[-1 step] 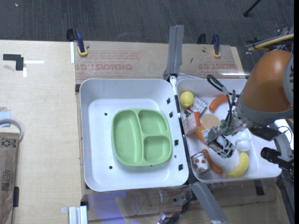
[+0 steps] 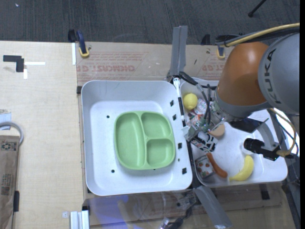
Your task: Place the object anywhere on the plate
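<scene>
A wooden bench (image 2: 38,128) seen from above carries two shallow white bins side by side. At the far left edge lies a brown paper item (image 2: 8,168).

The left bin (image 2: 95,128) holds a green plate (image 2: 144,140) with three compartments, one long one on the left and two smaller ones on the right. Nothing lies on the plate.

The right bin (image 2: 267,173) holds several small toy foods. A yellow lemon (image 2: 190,100) sits at its far left corner. Nearer the viewer lie a black-and-white patterned item (image 2: 205,142), a small printed carton (image 2: 204,166), an orange carrot-like stick (image 2: 219,167) and a yellow banana (image 2: 244,169).

The grey arm (image 2: 267,80), with its orange band, reaches in from the right and hangs over the far left part of this bin. The pincer (image 2: 204,120) is low among the objects, just beside the lemon and a tan piece (image 2: 218,130). Its state cannot be told, as wiring and the wrist hide it.

The step in hand looks like the pick: no object is seen held, and which one is meant is unclear. Next, the arm would need a secure hold, a lift clear of the bin walls, and a move left over the plate.
</scene>
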Available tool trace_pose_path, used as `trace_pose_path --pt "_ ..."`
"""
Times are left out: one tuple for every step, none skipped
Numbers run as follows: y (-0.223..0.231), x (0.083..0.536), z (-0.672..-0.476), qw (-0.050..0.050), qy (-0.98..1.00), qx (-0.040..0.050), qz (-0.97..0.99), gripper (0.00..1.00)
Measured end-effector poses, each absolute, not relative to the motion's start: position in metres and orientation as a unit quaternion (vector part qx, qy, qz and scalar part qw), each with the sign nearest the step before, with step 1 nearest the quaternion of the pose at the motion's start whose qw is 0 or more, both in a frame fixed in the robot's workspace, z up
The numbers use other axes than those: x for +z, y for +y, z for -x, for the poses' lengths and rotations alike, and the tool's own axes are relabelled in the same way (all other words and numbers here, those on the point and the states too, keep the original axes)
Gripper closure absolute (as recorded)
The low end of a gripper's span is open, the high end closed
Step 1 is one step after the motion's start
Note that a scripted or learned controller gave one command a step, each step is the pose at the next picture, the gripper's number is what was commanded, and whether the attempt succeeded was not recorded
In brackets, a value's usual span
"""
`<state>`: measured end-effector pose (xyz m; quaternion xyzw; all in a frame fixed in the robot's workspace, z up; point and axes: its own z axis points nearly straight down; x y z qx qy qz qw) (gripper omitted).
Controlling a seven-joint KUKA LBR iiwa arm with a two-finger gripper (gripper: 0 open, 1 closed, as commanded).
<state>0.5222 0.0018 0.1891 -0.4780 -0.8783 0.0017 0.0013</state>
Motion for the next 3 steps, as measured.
trace_pose_path --pt "0.074 0.19 -0.526 0.001 -0.918 0.0013 0.395 1.0" --pt "0.074 0.19 -0.526 0.001 -0.918 0.0013 0.395 0.0" --pt "0.095 0.189 -0.478 0.002 -0.821 0.0028 0.571 0.0"
